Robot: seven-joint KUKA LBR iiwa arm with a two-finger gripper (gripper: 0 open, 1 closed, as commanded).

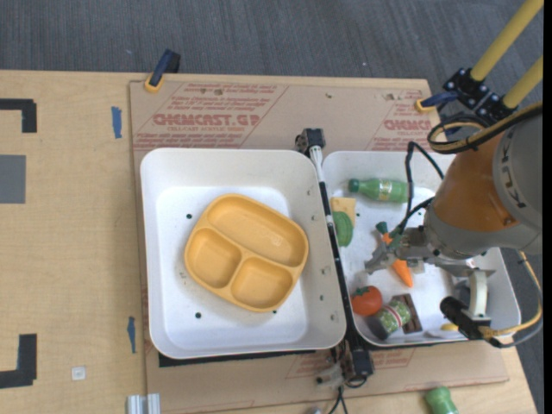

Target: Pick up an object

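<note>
I have the gripper (385, 250) low in the right bin (509, 304), fingers spread, gripping nothing, just beside the carrot (402, 272) mid-bin. Risk: crowding tomato (366, 300) and can (395, 315) may deflect closure.

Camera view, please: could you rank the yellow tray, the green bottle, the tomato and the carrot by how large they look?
1. Yellow tray, by far the largest.
2. Green bottle.
3. Tomato.
4. Carrot, though the claw covers part of it, so its place after the tomato is unsure.
</note>
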